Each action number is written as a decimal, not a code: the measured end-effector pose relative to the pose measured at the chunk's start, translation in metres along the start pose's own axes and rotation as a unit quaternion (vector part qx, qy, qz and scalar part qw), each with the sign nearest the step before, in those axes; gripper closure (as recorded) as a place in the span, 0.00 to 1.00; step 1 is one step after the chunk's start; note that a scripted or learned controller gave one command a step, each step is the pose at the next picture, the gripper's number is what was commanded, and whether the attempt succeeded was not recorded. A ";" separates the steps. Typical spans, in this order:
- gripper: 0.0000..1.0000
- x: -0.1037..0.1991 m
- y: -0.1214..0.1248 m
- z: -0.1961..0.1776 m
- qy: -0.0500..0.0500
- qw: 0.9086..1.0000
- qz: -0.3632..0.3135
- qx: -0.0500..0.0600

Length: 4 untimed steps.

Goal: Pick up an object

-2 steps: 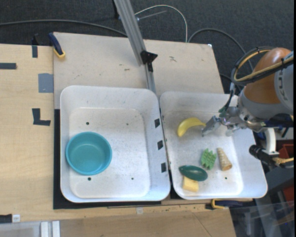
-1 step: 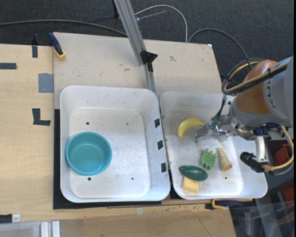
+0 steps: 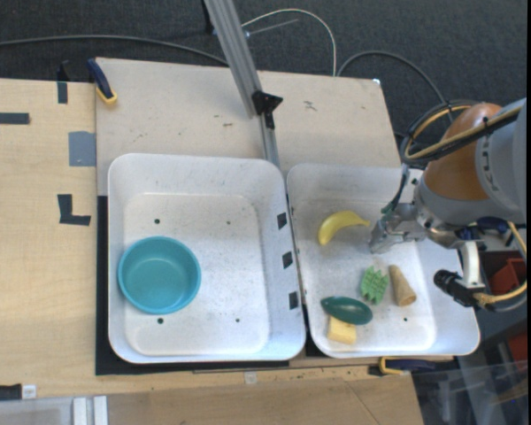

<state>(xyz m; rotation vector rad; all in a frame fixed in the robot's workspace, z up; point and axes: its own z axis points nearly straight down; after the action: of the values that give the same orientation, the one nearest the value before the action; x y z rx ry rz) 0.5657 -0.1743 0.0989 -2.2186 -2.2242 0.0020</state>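
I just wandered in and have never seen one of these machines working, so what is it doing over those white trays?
A grey robot arm with an orange band reaches in from the right, its gripper low over the right-hand white bin, just right of a yellow toy banana. Nothing shows between its fingers, so nothing has been picked up yet. Nearer the front of that bin lie a green ridged piece, a tan cone-shaped piece, a dark teal oval and a yellow block. The left-hand white bin holds a teal plastic bowl.

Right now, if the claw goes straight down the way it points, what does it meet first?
Probably the bare floor of the right bin, beside the banana; the claw seems just right of the fruit, though depth is unclear.
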 end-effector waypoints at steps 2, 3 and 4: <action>1.00 -0.016 0.007 -0.097 -0.001 1.000 0.001 -0.002; 1.00 -0.016 -0.002 -0.150 0.000 1.000 0.001 -0.002; 1.00 0.033 -0.005 -0.137 0.001 1.000 -0.001 0.001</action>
<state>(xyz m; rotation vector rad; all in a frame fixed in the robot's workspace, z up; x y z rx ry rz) 0.5608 -0.1415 0.2361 -2.2140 -2.2252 0.0017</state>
